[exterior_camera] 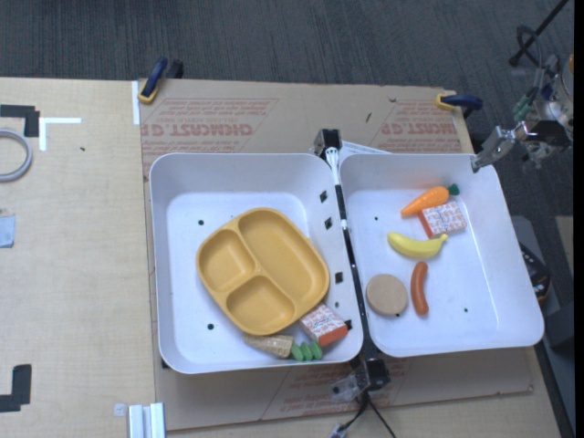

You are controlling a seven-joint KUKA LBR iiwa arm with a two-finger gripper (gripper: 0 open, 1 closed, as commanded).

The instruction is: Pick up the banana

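Showing upside-down red print on cardboard sheet (301, 117) under the bins: reading approx. "CHEMAST" at upper left, rest too small to make out. Repeating same red print block at upper right, behind right bin, also inverted. Showing faint red print on cardboard strip below the bins, illegible. Carrying red/white pattern on small box (443, 218) in right bin, no legible txt.

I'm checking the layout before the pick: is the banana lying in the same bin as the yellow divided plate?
No, the banana lies in the right bin, while the yellow plate sits in the left bin.
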